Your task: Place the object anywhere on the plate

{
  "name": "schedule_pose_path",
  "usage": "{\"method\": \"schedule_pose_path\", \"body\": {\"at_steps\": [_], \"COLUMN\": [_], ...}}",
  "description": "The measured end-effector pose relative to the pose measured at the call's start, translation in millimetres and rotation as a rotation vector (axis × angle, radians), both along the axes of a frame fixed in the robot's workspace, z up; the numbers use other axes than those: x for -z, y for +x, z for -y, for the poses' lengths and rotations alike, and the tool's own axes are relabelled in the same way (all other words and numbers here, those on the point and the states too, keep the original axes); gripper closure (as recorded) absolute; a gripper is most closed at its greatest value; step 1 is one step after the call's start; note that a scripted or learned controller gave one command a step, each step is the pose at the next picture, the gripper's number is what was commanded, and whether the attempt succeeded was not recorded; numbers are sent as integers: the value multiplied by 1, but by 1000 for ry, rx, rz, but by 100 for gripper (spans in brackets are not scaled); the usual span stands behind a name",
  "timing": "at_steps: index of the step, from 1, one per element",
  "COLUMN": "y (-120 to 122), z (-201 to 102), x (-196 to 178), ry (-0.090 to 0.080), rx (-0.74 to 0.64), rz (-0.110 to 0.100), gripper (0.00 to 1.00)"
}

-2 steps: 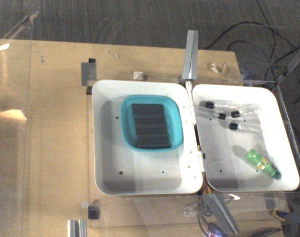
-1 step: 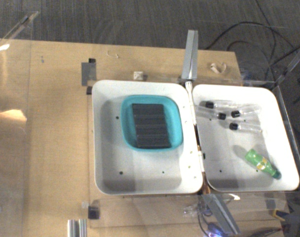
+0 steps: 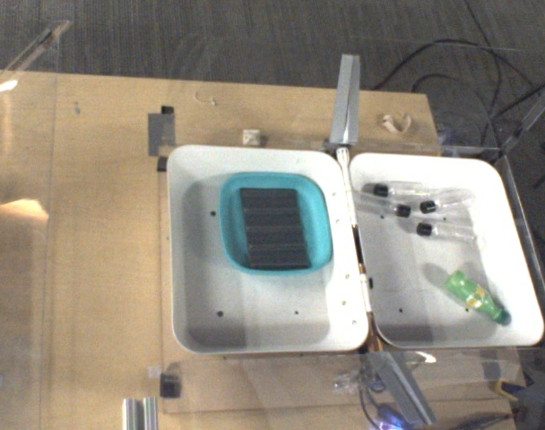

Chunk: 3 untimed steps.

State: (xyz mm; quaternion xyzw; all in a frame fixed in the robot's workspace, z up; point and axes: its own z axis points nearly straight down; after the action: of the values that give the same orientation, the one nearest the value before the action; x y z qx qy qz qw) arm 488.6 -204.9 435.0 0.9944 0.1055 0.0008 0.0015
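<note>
right of frame: green bottle [image 3: 476, 296] lies low in right bin [image 3: 514, 204], clear tubes [image 3: 416, 211] above. teal plate [image 3: 319, 227] in left bin [image 3: 187, 240]. gripper state: you cannot tell. expect round bottle rolling, slipping from grasp.

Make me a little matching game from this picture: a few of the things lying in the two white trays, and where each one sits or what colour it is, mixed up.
Things:
1. teal plate
2. dark ridged block
3. green bottle
4. clear tubes with black caps

Descriptions:
A. lying in the right bin, near its lower right corner
B. resting on top of the plate
C. grouped in the upper part of the right bin
D. sitting in the left bin

Pairs: 1-D, 2-B, 3-A, 4-C
</note>
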Motion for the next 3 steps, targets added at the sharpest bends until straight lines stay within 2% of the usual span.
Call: {"method": "schedule_pose_path", "body": {"at_steps": [2, 3], "y": [0, -1], "z": [0, 0], "x": [0, 142], "ry": [0, 3], "rx": [0, 6], "rz": [0, -2], "gripper": [0, 0]}}
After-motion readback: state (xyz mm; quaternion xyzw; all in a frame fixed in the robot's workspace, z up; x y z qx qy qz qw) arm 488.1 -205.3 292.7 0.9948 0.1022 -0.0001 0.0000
